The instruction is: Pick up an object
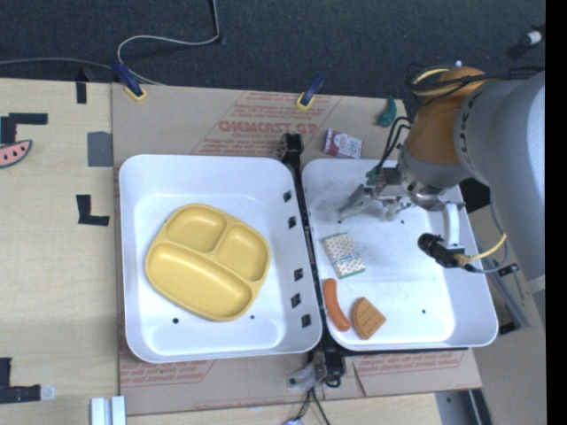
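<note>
Step in hand: we judge this the approach, with nothing lifted yet.
Claw: we see the claw [354, 204] low over the upper part of the right bin [461, 321], its two fingers spread apart and nothing between them.
Candidates: we count three things in that bin, all nearer the front than the claw: a small patterned packet [343, 254], a sausage [334, 304] and a cracker [367, 318].
Closest thing: the packet lies just in front of the claw, apart from it; the sausage and cracker sit near each other by the front wall.
Left bin: a yellow divided tray [208, 260] rests in the left bin [142, 184].
Next move: we would shift the claw toward the packet, lower it around the packet, then clench.
</note>
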{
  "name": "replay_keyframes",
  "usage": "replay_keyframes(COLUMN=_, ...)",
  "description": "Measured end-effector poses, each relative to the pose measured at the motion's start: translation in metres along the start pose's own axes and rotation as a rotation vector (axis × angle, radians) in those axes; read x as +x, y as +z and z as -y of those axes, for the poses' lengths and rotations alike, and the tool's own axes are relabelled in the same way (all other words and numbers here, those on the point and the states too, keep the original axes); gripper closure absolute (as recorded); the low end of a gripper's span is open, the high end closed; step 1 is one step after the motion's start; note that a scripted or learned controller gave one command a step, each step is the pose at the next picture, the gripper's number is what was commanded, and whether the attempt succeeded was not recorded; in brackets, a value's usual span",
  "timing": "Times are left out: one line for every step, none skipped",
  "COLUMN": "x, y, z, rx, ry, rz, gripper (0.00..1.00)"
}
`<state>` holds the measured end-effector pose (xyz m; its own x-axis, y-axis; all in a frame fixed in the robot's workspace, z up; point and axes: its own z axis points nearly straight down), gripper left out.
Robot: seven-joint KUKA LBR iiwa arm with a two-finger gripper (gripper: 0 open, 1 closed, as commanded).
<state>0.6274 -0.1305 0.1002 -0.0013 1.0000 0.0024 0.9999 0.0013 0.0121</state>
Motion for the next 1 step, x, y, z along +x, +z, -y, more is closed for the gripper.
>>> replay_keyframes(x=0.0007, y=-0.0093, z=0.0, rx=0.001, ry=-0.001, rz=-0.001, gripper=1.0)
